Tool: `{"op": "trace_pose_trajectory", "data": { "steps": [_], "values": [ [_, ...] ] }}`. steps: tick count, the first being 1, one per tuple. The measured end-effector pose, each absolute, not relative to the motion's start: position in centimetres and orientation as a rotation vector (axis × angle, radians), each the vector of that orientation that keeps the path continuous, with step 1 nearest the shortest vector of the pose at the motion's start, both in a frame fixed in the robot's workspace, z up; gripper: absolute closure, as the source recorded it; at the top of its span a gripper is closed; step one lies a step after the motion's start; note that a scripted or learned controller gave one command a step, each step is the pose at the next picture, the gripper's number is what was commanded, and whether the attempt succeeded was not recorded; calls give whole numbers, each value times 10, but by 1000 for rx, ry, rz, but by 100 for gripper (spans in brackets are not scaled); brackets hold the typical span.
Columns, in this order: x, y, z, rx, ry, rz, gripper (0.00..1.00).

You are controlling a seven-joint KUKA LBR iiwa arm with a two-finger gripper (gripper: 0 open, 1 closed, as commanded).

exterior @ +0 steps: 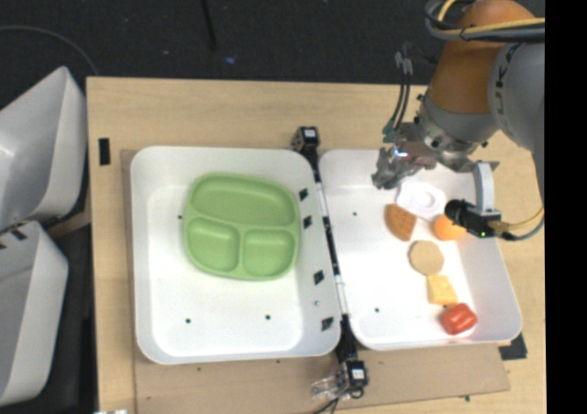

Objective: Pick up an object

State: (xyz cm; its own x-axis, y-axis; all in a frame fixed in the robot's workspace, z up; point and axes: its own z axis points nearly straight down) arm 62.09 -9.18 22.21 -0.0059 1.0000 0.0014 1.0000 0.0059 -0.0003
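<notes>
two shallow white bins sit side by side on the wooden table (110, 109), joined along a black-clipped seam. the left bin (156, 311) carries a green divided plate (242, 226) with three compartments, lying flat toward its upper middle. the right bin (376, 311) holds the small things: an orange wedge-shaped piece (400, 221), a white round piece (424, 198) just above and to its right, a small orange ball (446, 228) near the bin's right wall, a tan round disc (426, 258) below the wedge, a yellow block (441, 290) below the disc and nearly touching it, and a red piece (459, 318) near the lower right corner. the grey arm with its orange band reaches in from the right, and the claw (393, 167) hangs over the upper part of the right bin, just above and left of the white round piece. nothing shows between its fingers, and i cannot tell how wide they stand.
</notes>
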Motion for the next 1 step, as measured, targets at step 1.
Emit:
{"op": "trace_pose_trajectory", "data": {
  "steps": [1],
  "values": [
    [628,-42,221,-2215,-2230,-4,100]
  ]
}}
